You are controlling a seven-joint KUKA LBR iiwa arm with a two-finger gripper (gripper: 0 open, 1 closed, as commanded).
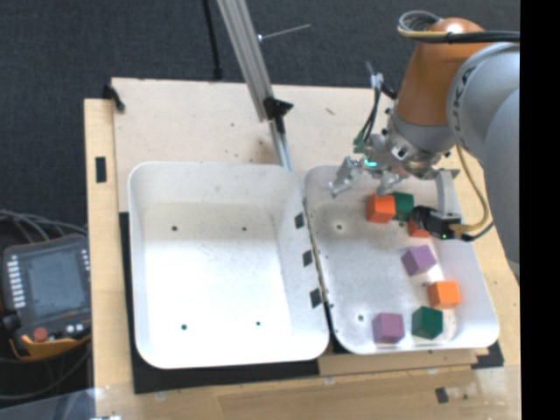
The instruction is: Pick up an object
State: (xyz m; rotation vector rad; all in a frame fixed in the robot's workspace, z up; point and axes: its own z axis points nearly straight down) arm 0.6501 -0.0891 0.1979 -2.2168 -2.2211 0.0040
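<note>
Camera view looks down at a slant on a wooden bench that carries two shallow white bins side by side. In the upper right of the frame the arm, grey with an orange band, comes down over the far end of the right bin. Its gripper hangs at the upper part of that bin, just above an orange block and a dark green block, which lie touching each other. Whether the gripper is open or closed cannot be told, and nothing can be seen held in it.

Further down the right bin, towards the lower right of the frame, lie a purple block, a second orange block, a green block and a second purple block; these last two sit near the bin's front rim, a little apart.

The left bin fills the middle of the frame. A metal rail slants down from the top centre to the gap between the bins. A control pendant rests at the left edge, off the bench
</note>
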